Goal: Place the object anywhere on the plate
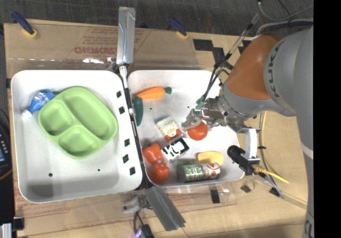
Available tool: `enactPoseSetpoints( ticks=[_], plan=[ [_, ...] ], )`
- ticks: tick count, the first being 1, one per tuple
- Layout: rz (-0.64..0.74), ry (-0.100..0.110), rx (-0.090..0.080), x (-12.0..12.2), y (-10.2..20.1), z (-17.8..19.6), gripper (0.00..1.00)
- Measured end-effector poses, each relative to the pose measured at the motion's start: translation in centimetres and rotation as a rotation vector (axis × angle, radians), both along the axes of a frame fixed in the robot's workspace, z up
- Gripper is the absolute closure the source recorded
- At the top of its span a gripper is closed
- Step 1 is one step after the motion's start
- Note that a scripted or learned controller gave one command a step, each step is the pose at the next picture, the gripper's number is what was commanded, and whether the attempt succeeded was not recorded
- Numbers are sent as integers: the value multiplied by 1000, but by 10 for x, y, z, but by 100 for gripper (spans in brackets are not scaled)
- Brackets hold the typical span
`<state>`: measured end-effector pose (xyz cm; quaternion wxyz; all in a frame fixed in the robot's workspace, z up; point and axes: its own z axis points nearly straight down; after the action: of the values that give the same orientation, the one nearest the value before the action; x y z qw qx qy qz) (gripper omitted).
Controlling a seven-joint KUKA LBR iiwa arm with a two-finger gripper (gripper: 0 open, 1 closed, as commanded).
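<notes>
Two shallow white bins sit side by side on a tan cardboard-covered bench (64, 40), w/ red print on the cardboard behind the left bin. Blue clamps (24, 24) pinch the cardboard's back edge, another (177, 26) further right. Past the bench the floor looks dark grey, carpet-ish. A grey metal strip (126, 34) stands up at the back between the bins, and black-and-white marker squares are stuck near the right bin's back corner.

Left bin (32, 178): a green plate (78, 121) w/ three compartments, lying flat, nothing on it. A blue crumpled thing (40, 99) pokes out just beside the plate's back-left edge, touching or nearly so.

Right bin (181, 80): an orange carrot (152, 93) near the back, a dark green item (138, 109) against the divider, a small snack box (165, 125), a black-and-white tag (176, 148), two red peppers or similar (154, 159) at the front-left, a green can (200, 172) lying on its side along the front wall, a yellow piece (209, 156) just behind it.

The arm comes in from the right, orange band (256, 69) above the wrist, cables trailing off behind. The gripper (195, 122) is down inside the right bin, right over a red tomato-like object (198, 131). The fingers look to be touching or straddling it, but can't tell if they're closed on it or spread: too small & cluttered there. The object is in the right bin, well apart from the plate.
</notes>
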<state>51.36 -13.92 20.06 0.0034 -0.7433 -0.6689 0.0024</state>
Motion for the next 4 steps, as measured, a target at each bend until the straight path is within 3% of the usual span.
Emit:
enactPoseSetpoints(
  ticks=[1,2,3,4],
  plan=[
    [178,1,0,59,66,-14,100],
    [178,1,0,59,66,-14,0],
    [184,9,1,59,66,-9,100],
    [194,0,-1,59,122,26,100]
  ],
)
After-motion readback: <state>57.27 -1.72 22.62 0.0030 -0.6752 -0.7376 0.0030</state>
